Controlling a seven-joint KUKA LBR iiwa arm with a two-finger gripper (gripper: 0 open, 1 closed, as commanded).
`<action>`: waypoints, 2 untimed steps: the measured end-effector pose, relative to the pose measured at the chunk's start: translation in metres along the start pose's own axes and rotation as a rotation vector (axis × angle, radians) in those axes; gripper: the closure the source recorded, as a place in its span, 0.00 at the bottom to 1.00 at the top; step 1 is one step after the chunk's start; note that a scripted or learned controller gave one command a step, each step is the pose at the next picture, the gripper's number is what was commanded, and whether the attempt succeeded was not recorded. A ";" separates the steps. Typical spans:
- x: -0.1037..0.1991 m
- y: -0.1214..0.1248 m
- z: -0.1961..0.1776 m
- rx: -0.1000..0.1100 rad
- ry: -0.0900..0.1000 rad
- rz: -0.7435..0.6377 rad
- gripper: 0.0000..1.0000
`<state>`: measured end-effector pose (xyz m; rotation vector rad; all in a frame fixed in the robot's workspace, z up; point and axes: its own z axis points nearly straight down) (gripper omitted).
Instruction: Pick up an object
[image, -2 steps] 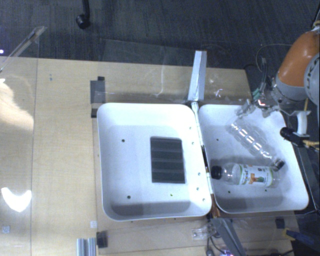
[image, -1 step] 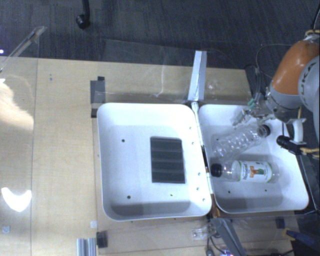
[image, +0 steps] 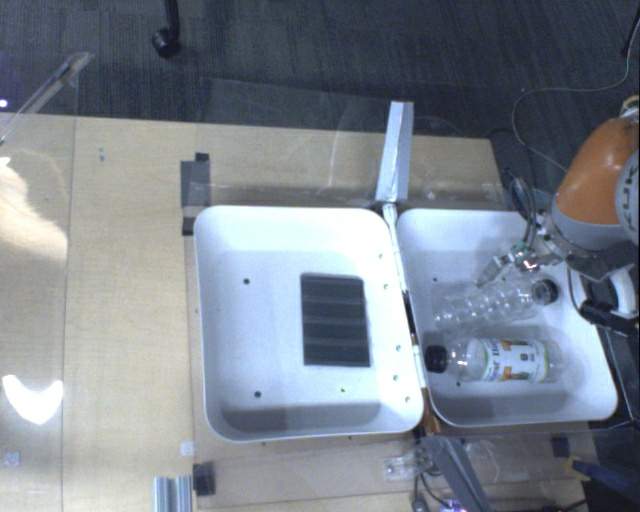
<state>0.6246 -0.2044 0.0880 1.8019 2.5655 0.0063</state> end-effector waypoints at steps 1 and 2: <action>0.027 0.053 0.000 0.021 -0.002 -0.117 0.00; 0.001 -0.005 -0.004 0.001 0.000 -0.053 0.00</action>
